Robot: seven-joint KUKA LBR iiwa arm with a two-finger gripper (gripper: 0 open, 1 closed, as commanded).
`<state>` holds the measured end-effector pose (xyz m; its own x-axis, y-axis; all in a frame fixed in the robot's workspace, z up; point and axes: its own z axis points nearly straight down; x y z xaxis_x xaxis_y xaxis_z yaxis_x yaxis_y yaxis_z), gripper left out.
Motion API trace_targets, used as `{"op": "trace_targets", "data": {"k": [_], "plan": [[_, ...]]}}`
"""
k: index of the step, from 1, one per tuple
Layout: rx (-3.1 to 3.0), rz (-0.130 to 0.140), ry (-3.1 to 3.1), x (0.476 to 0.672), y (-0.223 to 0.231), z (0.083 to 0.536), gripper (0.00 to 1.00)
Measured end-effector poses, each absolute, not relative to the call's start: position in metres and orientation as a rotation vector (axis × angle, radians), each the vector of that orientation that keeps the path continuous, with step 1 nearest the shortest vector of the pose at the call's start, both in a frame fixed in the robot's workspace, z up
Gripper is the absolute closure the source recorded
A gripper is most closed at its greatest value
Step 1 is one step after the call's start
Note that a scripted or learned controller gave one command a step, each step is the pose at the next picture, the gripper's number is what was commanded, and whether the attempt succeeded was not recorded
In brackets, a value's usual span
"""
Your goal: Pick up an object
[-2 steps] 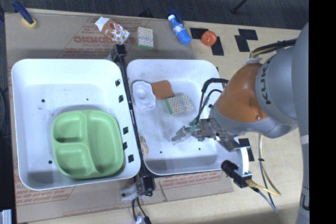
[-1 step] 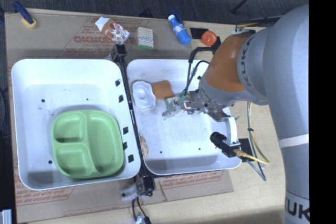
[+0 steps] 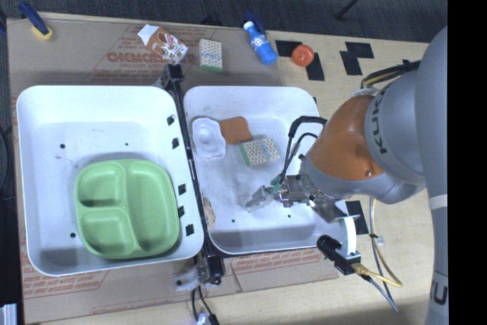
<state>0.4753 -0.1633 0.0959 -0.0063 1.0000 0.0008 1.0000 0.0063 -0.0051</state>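
The right bin (image 3: 304, 99) holds three objects near its far left. A white cup-like piece (image 3: 207, 139) lies closest to the divider. A brown-orange block (image 3: 236, 129) lies beside it, and a green patterned block (image 3: 260, 151) sits just right of that. My gripper (image 3: 259, 198) is low over the bin floor, in front of the green block and apart from it. The grey arm with its orange band (image 3: 346, 148) hides the bin's right part. I see nothing held in the gripper.
A green divided plate (image 3: 127, 208) rests in the left bin (image 3: 46, 106). Behind the bins on the bench lie a blue bottle (image 3: 261, 43), an orange ball (image 3: 303, 55), a small box (image 3: 211, 55), a snack bag (image 3: 162, 44) and a blue clamp (image 3: 34, 20).
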Motion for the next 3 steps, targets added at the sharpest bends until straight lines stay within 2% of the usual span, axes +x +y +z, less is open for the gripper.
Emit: {"op": "trace_targets", "data": {"k": [1, 2, 3], "plan": [[-2.216, -0.001, -2.226, 0.579, -0.17, 0.106, 0.0], [-2.21, 0.004, -2.225, 0.477, -0.166, 0.091, 0.0], [-2.215, -0.001, -2.226, 0.591, -0.139, 0.092, 0.0]]}}
